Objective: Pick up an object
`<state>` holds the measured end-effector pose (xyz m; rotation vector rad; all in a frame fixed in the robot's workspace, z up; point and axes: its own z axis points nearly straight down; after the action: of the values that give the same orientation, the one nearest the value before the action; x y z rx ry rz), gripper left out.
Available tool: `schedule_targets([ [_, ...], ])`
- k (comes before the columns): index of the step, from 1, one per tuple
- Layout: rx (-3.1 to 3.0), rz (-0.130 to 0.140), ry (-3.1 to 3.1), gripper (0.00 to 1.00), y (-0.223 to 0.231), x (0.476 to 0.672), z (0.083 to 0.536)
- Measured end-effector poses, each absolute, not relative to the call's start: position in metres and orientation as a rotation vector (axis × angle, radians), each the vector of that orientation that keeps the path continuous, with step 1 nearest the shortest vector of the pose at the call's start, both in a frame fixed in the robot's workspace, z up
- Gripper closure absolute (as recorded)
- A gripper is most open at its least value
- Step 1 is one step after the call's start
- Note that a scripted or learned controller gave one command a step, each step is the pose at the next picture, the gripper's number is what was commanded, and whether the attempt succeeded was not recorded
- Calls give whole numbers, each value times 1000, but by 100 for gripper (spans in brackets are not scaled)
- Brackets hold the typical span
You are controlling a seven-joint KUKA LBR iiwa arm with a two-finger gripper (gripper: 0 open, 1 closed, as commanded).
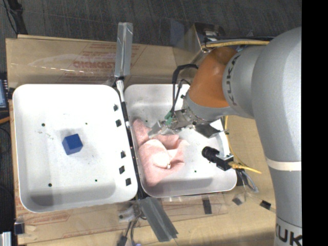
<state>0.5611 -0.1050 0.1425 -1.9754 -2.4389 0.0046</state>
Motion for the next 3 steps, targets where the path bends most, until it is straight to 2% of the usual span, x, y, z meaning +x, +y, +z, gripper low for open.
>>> schedule_targets([
  [1,-1700,3,-2636,0,-96,520,130],
  [2,-1578,0,-2717,0,-77,509,192],
  [3,-1522,-5,-2752,0,-125,508,94],
])
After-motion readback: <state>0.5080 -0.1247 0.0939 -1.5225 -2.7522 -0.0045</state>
